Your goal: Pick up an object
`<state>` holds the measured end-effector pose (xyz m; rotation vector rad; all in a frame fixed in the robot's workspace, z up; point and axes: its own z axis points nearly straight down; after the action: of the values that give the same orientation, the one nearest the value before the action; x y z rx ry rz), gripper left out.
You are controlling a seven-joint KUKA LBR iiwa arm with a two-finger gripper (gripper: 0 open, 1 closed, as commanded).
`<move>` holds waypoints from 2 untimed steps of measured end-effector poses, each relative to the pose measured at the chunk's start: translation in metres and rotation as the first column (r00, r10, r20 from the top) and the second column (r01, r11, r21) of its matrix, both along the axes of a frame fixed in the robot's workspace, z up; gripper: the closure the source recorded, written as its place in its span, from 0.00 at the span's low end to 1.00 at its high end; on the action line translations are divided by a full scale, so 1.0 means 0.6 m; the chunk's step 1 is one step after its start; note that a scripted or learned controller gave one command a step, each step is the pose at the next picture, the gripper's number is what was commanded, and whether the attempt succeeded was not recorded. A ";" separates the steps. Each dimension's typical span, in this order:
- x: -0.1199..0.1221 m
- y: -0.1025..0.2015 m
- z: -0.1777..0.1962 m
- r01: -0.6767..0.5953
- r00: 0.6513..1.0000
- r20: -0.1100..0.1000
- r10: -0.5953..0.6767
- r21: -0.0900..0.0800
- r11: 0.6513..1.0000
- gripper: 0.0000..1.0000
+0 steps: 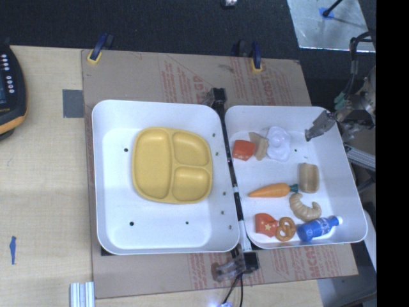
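Yellow tray, three-compartment, centred in left bin. Right bin: red block touching tan piece, clear plastic lump just beside, all far-left; carrot lying crosswise mid-bin, brown roll at its green end; croissant near that; red piece, pretzel and blue bottle packed along near wall. Gripper over far-right corner of right bin, nothing seen between its tips; opening too small to tell. Likely failures: closing on bare floor, since nearest item sits apart to left; catching two touching items; slipping off rounded carrot or bottle; striking bin wall.
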<state>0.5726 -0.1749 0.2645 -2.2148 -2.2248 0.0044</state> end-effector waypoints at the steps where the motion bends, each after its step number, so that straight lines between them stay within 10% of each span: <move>1: -0.040 -0.065 -0.115 0.003 1.000 -0.007 -0.003 0.000 1.000 0.00; 2: -0.006 -0.060 -0.296 -0.004 1.000 -0.003 0.004 0.001 1.000 0.00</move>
<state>0.5690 -0.2107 0.0868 -2.2082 -2.2266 0.0066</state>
